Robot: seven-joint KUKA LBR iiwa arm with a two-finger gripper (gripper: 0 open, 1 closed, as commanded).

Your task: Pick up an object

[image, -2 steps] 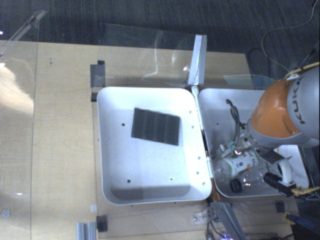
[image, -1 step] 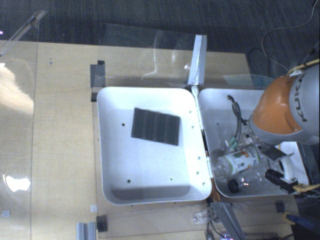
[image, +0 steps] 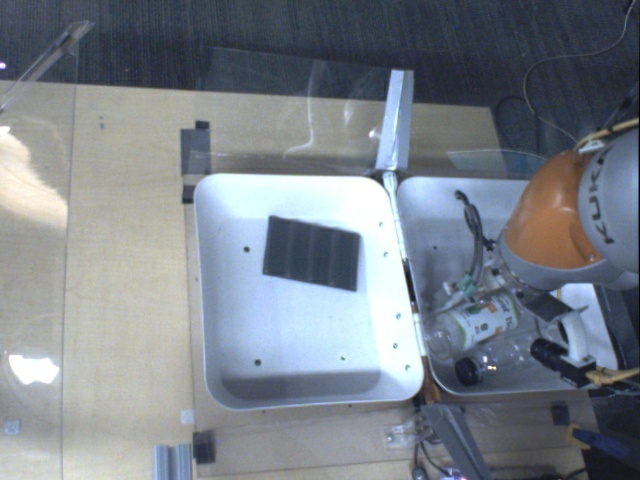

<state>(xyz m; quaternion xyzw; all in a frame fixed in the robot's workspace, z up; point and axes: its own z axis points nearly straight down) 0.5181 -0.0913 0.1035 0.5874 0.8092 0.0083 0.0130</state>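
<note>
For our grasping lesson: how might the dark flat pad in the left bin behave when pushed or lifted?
The pad lies flat, so it would probably slide, not roll. It looks thin, so likely light, and may bend if lifted by one edge.

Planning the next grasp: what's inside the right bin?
A labelled clear bottle lies on its side in the right bin, a black cap beside it. The arm covers the bin's right part; anything beneath it is hidden.

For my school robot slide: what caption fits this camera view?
Robot arm reaches into the right bin near a bottle; a dark mat lies in the left bin.
</note>
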